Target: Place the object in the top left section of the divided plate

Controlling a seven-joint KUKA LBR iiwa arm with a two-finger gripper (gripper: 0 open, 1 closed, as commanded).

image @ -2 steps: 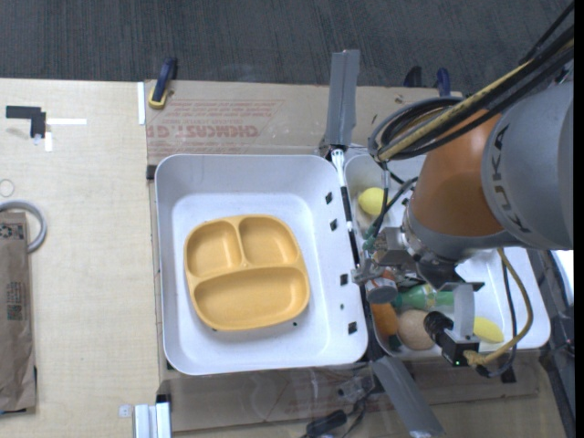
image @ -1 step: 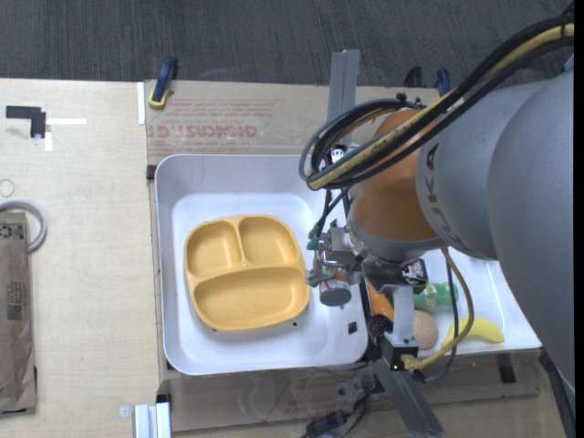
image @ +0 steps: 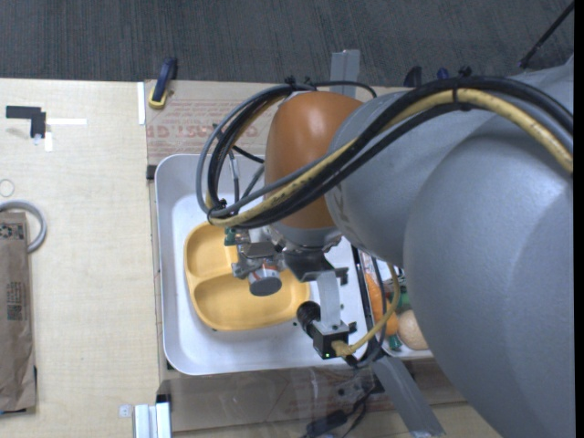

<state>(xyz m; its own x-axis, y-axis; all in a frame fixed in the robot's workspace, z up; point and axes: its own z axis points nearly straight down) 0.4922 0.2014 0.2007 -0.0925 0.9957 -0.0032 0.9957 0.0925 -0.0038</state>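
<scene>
A yellow divided plate (image: 212, 286) lies in the white bin (image: 173, 245); I see two of its sections on the left, and the rest is hidden under the arm. The grey arm with its orange band (image: 306, 167) reaches in from the right and hangs right over the plate. The wrist and gripper body (image: 269, 267) sit above the plate's right part. Its fingers are hidden below the wrist, and I see no object between them. The two visible plate sections hold nothing.
Orange and tan objects (image: 401, 322) peek out in the right bin beside the arm. A brown paper packet (image: 14, 308) lies on the bench at far left. A yellow-handled tool (image: 162, 82) rests at the bench's back edge. Black cables loop around the wrist.
</scene>
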